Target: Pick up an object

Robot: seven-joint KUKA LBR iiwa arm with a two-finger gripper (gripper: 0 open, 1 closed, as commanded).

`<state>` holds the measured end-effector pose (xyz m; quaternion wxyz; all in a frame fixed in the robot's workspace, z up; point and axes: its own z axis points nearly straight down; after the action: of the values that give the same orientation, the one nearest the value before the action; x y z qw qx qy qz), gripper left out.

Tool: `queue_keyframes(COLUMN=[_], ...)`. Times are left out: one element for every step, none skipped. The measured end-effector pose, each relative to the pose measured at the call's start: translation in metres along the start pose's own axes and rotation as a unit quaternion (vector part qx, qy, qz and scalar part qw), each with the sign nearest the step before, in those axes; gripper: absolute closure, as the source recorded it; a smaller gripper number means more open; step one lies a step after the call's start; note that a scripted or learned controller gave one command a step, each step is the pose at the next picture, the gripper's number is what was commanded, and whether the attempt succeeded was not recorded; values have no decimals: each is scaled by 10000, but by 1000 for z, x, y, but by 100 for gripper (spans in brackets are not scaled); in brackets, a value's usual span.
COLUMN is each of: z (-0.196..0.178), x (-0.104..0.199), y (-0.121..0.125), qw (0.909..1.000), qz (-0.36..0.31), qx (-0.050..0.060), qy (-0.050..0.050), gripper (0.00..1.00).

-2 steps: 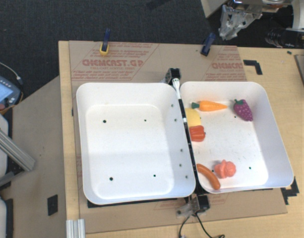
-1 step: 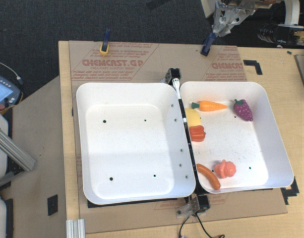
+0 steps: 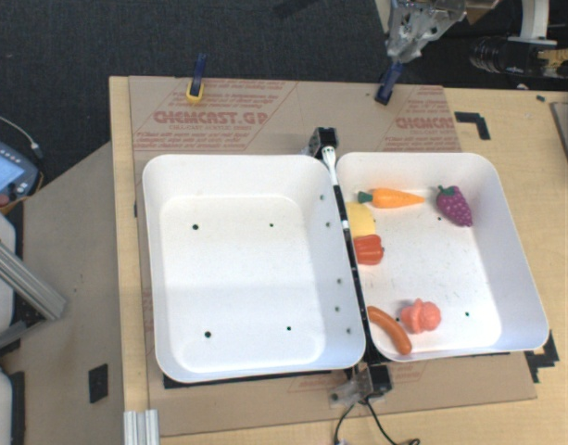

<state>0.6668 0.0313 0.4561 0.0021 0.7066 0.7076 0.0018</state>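
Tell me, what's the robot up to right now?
Gripper high beyond the bins, holding nothing. Toy food, carrot included, lies in right bin. Nothing in the way.

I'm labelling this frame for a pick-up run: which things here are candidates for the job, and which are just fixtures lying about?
For the job: carrot, grapes, yellow piece, red pepper, sausage, pink toy, gripper.

Just about: left bin, right bin, yellow clamp, blue clamp.

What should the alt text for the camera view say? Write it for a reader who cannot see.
The right white bin holds toy food: a carrot, purple grapes, a yellow piece, a red pepper, a sausage and a pink piece. The tool hangs beyond the bins, above the bench's far edge.
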Motion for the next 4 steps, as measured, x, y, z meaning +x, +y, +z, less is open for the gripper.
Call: queue_keyframes(z=[-11, -22, -32, -43], x=[0, 0, 0, 1], y=[1, 1, 2, 2], qw=[10000, 10000, 10000, 9999], qz=[2, 1, -1, -4], qx=[-25, -48, -73, -96], qy=[-10, -18, -25, -34], gripper=[100, 100, 100, 100])
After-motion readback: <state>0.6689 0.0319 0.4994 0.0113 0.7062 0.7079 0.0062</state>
